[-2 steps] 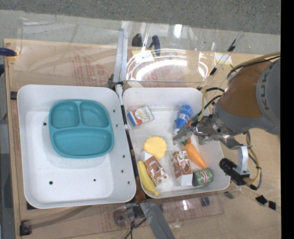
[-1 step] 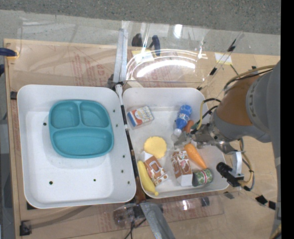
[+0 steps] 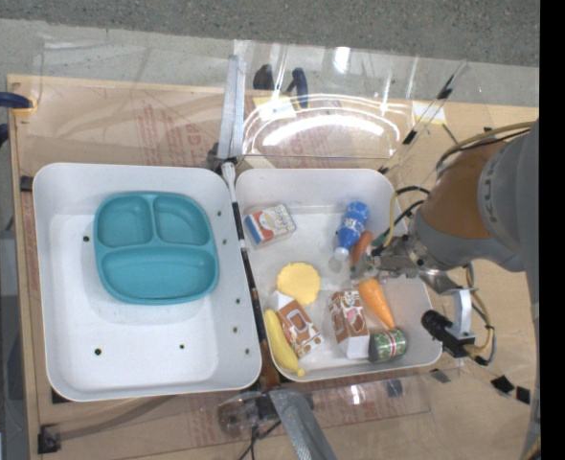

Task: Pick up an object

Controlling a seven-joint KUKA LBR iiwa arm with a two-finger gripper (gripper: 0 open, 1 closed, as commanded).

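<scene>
My gripper [image 3: 382, 261] hangs low over the right side of the right bin [image 3: 313, 180], just above the thick end of an orange carrot [image 3: 379, 303]. A blue bottle [image 3: 351, 226] lies to its left, with a small red-orange piece [image 3: 360, 247] between them. Further left sit a yellow round item [image 3: 299, 282] and a small red, white and blue carton [image 3: 269, 224]. Along the bin's near side lie a banana [image 3: 281, 344], two brown-and-white cartons [image 3: 301, 324] [image 3: 350, 322] and a green can [image 3: 388, 345].
The left bin [image 3: 129, 353] holds a teal divided plate [image 3: 155, 246]. A clear plastic cover [image 3: 321, 132] stands behind the right bin. The arm's orange band [image 3: 460, 195] and cables [image 3: 460, 324] crowd the bin's right wall.
</scene>
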